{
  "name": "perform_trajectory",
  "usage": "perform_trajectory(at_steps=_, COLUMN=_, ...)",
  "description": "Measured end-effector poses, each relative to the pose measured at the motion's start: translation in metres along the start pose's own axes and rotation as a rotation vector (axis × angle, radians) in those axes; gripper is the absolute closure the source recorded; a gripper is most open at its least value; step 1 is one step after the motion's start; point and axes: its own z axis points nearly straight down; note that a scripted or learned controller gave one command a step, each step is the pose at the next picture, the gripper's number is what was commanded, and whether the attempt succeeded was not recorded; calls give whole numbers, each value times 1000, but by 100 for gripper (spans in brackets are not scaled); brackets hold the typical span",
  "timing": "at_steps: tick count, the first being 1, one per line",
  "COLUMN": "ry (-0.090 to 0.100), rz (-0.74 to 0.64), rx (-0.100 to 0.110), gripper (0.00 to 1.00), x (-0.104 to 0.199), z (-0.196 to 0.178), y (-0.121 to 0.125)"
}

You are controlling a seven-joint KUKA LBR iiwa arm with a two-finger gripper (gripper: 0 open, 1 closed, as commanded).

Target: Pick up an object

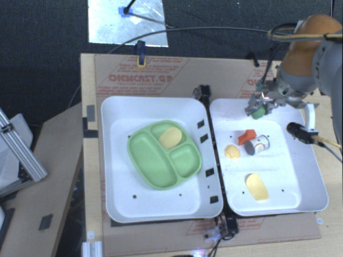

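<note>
My fingers (259, 109) hang at the right bin's (308, 197) twelve o'clock rim with a small green object (259, 112) apparently pinched between them; lifting clear remains.

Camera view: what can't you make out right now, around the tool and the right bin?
- Tool: fingers too small and blurred to judge; a green thing sits at its tip, held or not unclear.
- Small can: label unreadable.
- Arm: cut off by the right edge.

Pincer (259, 109) gripping green object (259, 112)
</note>
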Motion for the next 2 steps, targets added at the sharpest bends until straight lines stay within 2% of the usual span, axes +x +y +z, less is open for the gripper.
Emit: perform_trajectory(at_steps=2, ry=0, rz=-3, rx=0, gripper=100, x=-6, z=-98, y=-5)
